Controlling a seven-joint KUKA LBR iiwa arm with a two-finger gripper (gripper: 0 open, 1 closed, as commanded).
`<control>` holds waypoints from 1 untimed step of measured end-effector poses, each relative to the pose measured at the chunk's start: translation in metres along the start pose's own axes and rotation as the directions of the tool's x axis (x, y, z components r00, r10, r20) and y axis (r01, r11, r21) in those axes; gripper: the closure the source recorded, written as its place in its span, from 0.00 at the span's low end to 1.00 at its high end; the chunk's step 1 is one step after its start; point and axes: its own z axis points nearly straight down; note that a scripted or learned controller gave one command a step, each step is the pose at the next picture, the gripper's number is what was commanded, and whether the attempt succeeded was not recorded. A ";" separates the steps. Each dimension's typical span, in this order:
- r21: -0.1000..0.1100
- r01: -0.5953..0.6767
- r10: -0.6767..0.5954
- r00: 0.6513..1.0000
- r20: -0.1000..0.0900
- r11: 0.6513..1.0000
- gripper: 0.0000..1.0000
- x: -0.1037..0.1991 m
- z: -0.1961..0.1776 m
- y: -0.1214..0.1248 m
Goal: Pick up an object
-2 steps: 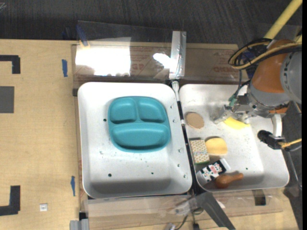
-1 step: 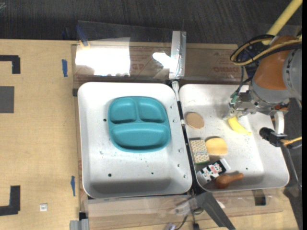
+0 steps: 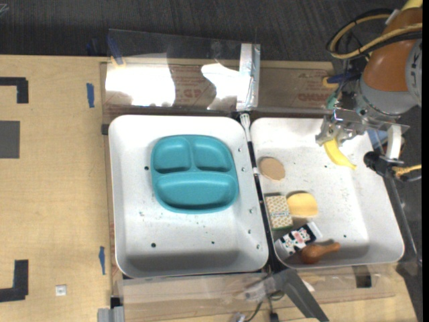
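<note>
My gripper [image 3: 335, 134] hangs over the far right part of the right bin [image 3: 375, 237], under the grey arm with its orange band. A small yellow banana [image 3: 340, 155] slants down and to the right from between the silver fingers [image 3: 325, 138], which are closed on its upper end. Lower in the same bin lie a tan round cookie [image 3: 272, 169], a yellow block [image 3: 302, 204], a speckled cracker square [image 3: 278, 211], a black-and-white patterned piece [image 3: 298, 237] and a brown sausage-like piece [image 3: 320, 250].
The left bin [image 3: 127, 240] holds a teal divided plate [image 3: 194, 173]. A clear plastic sheet [image 3: 181, 79] stands behind the bins. Yellow and black cables [image 3: 355, 29] loop around the arm at the upper right. Bare bin floor lies right of the yellow block.
</note>
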 end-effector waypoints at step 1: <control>0.002 0.276 -0.276 0.961 0.001 0.961 1.00 0.008 -0.029 0.040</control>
